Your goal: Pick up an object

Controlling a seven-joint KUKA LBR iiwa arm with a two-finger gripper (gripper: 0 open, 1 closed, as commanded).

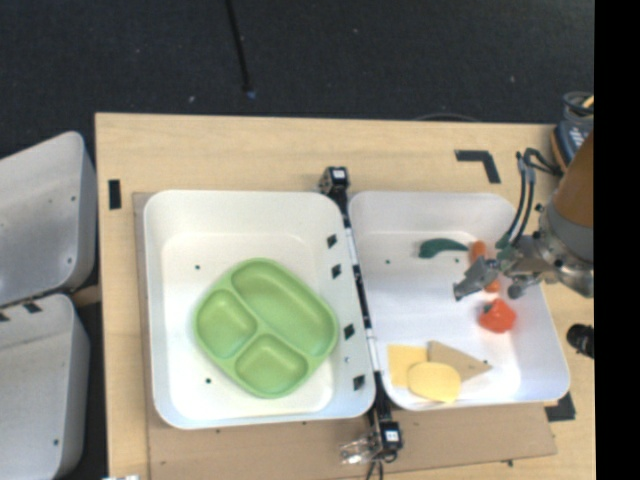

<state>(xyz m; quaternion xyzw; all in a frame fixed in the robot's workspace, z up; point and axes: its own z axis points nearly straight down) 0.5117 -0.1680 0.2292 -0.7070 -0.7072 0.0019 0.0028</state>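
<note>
Pincer over right bin, near red object.
The pincer (490, 282) hovered above the right bin (420, 213); whether it was apart or together could not be told. A red object (497, 316) lay just below it in the view; a teal object (441, 248) lay to its left. A yellow piece (433, 381) and tan wedge (458, 357) lay near the front wall. A green divided plate (264, 326) occupied the left bin (170, 228).
</note>
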